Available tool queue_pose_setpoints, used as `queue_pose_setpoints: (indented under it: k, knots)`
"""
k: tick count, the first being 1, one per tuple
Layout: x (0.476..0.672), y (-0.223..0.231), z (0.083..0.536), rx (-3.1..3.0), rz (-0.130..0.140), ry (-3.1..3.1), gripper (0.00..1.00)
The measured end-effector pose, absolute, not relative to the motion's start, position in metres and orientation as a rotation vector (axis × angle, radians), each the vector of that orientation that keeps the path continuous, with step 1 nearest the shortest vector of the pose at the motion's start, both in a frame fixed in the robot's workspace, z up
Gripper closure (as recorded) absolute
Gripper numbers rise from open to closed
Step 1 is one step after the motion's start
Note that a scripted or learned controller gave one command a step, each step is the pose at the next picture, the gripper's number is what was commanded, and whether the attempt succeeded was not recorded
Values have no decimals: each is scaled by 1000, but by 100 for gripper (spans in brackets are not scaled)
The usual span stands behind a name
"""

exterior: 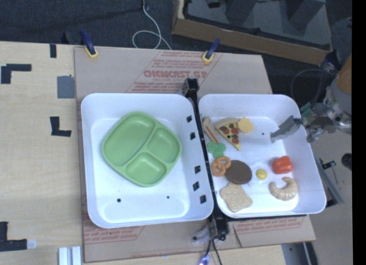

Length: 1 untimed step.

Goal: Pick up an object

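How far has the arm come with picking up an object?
Nothing looks picked yet. The gripper hangs at the right bin's right rim with no item between its fingers. The toy foods lie in that bin: pizza slice, pretzel, red pepper, croissant, bread slice. Left to do: descend, grasp one and lift.

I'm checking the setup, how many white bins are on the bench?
2: the left bin holds a green divided plate; the right bin holds the toy food.
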State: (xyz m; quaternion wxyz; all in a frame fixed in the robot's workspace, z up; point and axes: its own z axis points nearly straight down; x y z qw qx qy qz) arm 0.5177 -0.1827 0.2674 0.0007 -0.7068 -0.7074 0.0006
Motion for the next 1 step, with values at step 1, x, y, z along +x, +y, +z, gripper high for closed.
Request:
queue_pose_setpoints:
  k: [1]
  knots:
    - [553,-127,155,-2207,7,-2220,0]
